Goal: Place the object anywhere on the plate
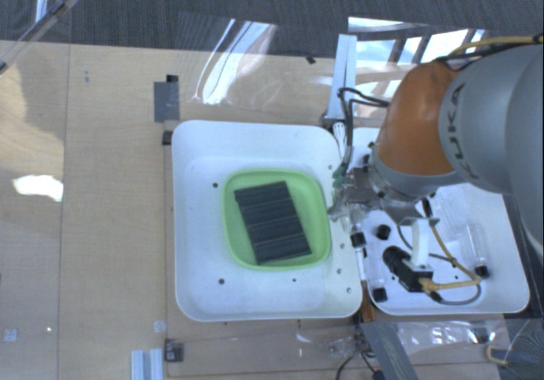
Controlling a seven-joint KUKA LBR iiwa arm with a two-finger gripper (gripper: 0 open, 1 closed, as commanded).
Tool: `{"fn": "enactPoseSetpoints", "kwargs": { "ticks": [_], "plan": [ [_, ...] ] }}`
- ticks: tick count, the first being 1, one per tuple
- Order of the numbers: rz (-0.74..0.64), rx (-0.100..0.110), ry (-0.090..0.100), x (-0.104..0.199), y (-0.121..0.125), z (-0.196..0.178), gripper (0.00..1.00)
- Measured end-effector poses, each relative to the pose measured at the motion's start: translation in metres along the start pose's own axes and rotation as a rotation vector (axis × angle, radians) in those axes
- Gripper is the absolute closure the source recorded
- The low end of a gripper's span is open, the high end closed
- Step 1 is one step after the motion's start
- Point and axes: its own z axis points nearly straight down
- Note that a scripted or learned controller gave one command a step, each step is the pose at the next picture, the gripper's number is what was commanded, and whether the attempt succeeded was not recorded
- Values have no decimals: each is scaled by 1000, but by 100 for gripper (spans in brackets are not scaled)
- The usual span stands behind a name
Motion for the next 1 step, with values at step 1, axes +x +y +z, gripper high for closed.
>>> {"fn": "enactPoseSetpoints", "kwargs": {
  "ticks": [1],
  "plan": [
    [1, 0, 0, 0, 0, 0, 0]
  ]
}}
